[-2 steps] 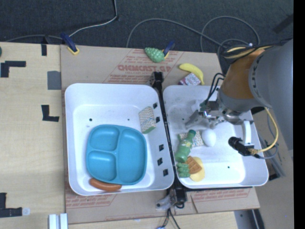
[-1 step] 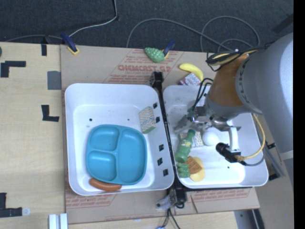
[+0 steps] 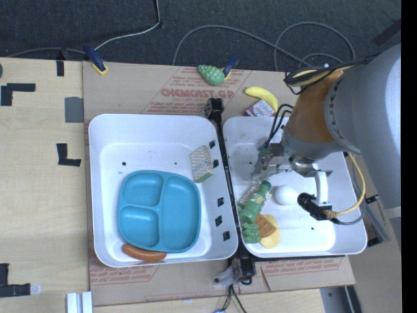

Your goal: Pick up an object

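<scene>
Gripper low over crowded right bin

From above, we see our gripper (image 3: pixel 270 165) beside the green bottle (image 3: pixel 254 204) in the right bin (image 3: pixel 345 240); whether it is open, we cannot tell. Crowding by the white egg (image 3: pixel 285 195) could spoil a grasp. Bottle lies tilted, slim, glossy.
</scene>
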You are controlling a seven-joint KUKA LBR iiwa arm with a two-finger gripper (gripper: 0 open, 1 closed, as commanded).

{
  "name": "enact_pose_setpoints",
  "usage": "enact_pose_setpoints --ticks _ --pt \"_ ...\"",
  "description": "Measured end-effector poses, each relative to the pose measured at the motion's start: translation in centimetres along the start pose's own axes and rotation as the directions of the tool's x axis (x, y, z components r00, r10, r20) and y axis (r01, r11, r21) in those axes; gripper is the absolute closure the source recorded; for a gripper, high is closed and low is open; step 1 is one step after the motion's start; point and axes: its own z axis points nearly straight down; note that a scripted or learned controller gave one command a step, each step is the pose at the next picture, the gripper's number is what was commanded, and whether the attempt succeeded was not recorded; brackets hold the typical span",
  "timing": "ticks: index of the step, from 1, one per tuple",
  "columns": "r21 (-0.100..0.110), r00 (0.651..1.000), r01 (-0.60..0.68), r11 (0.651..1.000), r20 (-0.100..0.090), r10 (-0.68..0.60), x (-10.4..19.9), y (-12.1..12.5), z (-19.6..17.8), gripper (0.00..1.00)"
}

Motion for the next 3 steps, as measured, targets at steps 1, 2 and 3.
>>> enact_pose_setpoints --ticks 1,2,3 --pt "0.000 1.000 0.000 1.000 0.000 0.000 0.0 0.0 0.0 0.00" --pt "-0.003 1.000 0.001 1.000 -0.002 -0.001 -0.4 -3.2 0.9 0.00" --pt "-0.004 1.000 0.000 1.000 0.000 0.000 -0.5 -3.1 0.0 1.00"
